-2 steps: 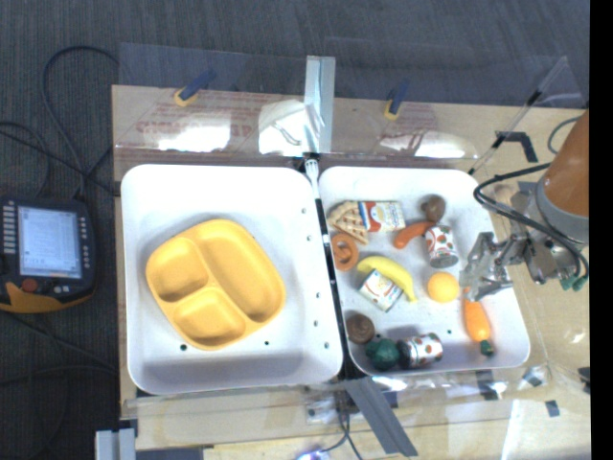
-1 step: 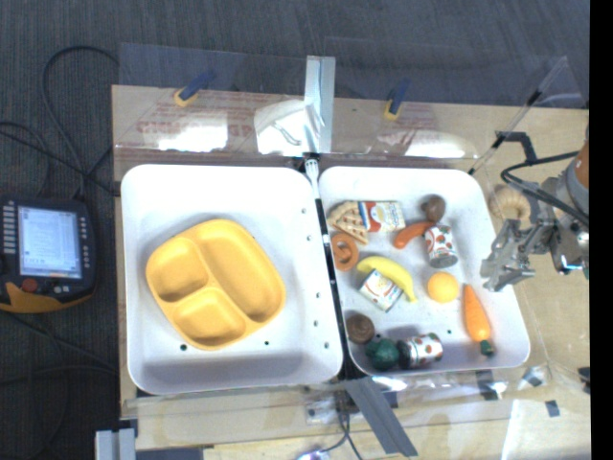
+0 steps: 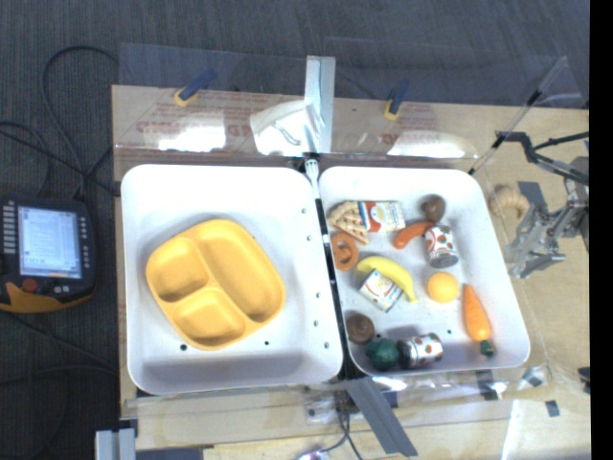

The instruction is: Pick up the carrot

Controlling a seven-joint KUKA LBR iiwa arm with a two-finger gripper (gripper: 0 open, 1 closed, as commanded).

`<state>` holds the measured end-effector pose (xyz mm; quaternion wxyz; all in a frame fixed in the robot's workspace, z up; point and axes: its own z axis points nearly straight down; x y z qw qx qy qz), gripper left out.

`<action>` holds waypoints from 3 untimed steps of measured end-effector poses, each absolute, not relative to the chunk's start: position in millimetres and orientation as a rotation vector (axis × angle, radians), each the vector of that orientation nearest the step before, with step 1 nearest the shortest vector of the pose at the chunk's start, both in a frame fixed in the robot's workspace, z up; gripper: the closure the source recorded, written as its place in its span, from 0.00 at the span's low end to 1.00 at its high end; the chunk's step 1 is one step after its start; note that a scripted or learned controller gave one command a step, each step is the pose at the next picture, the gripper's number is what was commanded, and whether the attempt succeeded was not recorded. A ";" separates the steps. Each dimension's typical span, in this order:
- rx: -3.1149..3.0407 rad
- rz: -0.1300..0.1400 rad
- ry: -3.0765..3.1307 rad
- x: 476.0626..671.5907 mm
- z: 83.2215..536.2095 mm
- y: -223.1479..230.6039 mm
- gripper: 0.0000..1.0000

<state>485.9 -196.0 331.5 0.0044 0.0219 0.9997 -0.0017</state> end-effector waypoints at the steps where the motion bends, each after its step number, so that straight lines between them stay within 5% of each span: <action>1: -0.031 -0.003 3.137 485.7 319.5 -190.8 1.00; 2: -0.302 -0.004 3.120 565.2 388.9 -222.3 1.00; 3: -0.545 0.003 3.095 577.5 309.7 -221.2 1.00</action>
